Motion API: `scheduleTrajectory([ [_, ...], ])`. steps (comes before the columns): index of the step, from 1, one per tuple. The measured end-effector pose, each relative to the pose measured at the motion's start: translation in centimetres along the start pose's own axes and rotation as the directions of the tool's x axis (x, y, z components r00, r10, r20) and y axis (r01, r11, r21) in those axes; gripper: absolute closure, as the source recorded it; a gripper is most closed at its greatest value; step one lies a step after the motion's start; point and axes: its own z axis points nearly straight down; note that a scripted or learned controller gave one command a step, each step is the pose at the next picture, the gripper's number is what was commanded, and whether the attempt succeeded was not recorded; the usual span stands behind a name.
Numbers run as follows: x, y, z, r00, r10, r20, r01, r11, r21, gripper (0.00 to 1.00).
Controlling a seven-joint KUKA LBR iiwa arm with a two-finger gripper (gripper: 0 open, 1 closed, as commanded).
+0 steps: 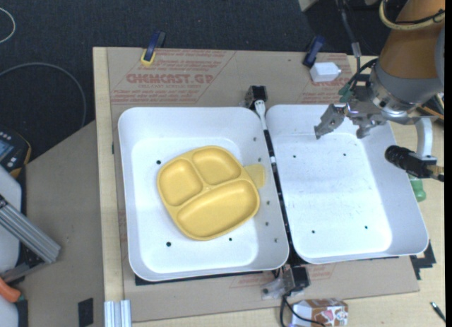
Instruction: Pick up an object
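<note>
Over the far part of the right bin [395, 237] we found the gripper [347, 126] hanging with its two fingers spread apart and nothing between them. We located the only graspable object, a yellow divided plate [207, 191], lying flat in the left bin [134, 177], well apart from the gripper and across the ridge where the two bins meet. We judged the first risk to be a closure where the gripper hung: the floor of the right bin beneath it carried no object, so a descent there would have returned an empty grasp. We judged the second risk to lie in the plate itself. It sat low and broad, with three shallow compartments and a rounded rim, so we expected spread fingers to straddle nothing unless they were brought onto the rim or onto a divider wall. A small yellow tab [255, 174] stood at the plate's right edge, near the bin wall; we expected an approach there to risk finger contact with that wall.
</note>
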Motion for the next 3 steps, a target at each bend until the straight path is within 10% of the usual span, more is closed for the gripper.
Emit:
scheduleTrajectory([
  [3, 15.0, -12.2, -31.0, 1.000, -0.007, -0.002, 0.007, 1.000, -0.014, 0.00],
])
